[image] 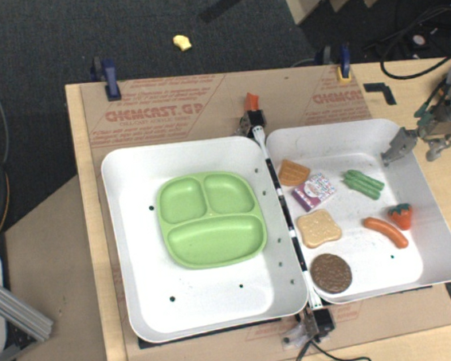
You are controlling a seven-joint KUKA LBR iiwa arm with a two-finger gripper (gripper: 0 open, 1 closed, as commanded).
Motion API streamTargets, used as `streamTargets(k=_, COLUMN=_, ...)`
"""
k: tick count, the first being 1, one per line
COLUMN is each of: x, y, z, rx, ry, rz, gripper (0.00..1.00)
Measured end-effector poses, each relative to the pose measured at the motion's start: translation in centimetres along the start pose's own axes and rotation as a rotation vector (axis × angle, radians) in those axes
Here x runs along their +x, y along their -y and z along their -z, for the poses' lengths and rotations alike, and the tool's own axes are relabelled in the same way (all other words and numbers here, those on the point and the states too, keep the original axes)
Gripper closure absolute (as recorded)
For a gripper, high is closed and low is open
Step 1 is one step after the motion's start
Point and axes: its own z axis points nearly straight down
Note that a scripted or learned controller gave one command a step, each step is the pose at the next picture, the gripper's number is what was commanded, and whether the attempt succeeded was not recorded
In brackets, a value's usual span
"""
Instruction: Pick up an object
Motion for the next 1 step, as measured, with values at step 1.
streamTargets(k=1, x=6.07, y=-4.22, z=-7.02, rx=0.005, ry=-0.004, rz=0.006, gripper=0.00)
